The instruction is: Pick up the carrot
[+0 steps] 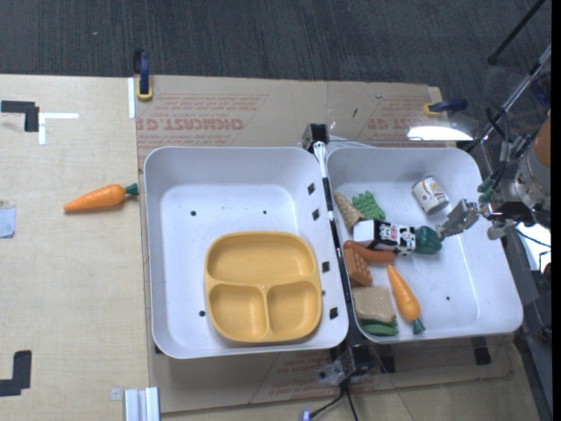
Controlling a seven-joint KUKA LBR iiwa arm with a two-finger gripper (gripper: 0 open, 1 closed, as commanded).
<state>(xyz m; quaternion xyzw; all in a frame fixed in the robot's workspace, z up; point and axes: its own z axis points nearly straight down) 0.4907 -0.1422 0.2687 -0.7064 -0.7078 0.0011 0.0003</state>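
An orange carrot (403, 294) with a green stem end lies in the right bin (478, 301), near its front, pointing toward the front edge. A second carrot (96, 198) lies on the wooden bench left of both bins. My gripper (460, 218) hangs low over the right side of the right bin, up and to the right of the bin's carrot and well apart from it. Nothing shows in its grasp. It is closest to a dark green toy (428, 239).
The right bin also holds a cow-patterned carton (394, 233), a sausage (368, 254), a sandwich (374, 306), a small can (429, 194), leafy greens (368, 204) and a cone-shaped toy (346, 209). A yellow divided plate (263, 286) sits in the left bin (175, 235).
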